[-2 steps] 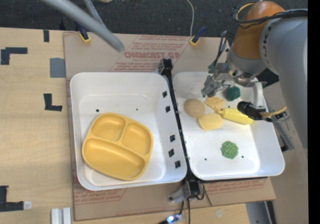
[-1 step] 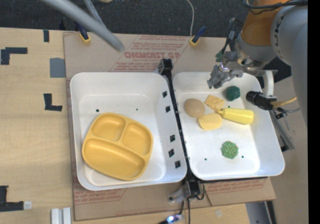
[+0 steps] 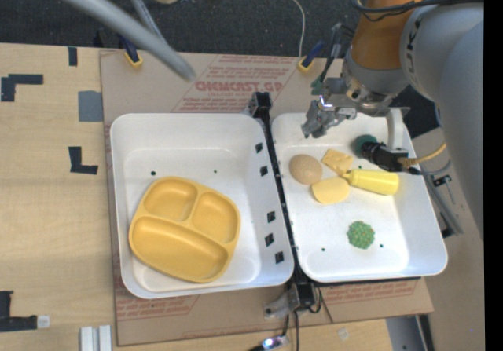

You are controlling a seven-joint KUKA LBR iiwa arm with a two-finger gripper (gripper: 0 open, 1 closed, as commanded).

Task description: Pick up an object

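Green knobbly piece (image 3: 361, 234) lies alone on the near half of the right bin (image 3: 397, 259), well apart from the gripper (image 3: 317, 126) and from the other pieces. The left bin (image 3: 179, 151) holds a yellow divided plate (image 3: 185, 228), flat, toward its near-left corner.

Mid-bin on the right is a cluster. The round yellow piece (image 3: 330, 191) sits with the yellow cylinder (image 3: 374, 180) just beside it to the right. The beige egg-shaped piece (image 3: 305, 169) is at the cluster's left. The yellow wedge (image 3: 336, 159) is between egg and cylinder, touching or nearly touching the round piece; exact contact is unclear.

The gripper hangs over the far-left part of the right bin, near the far rim. The egg-shaped piece is the closest thing to it, just nearer the camera and apart from it; the wedge is next closest. Cannot tell whether the gripper is spread or pressed together. The arm (image 3: 409, 27) comes in from the far right. Both bins rest on a cardboard sheet (image 3: 228, 86).
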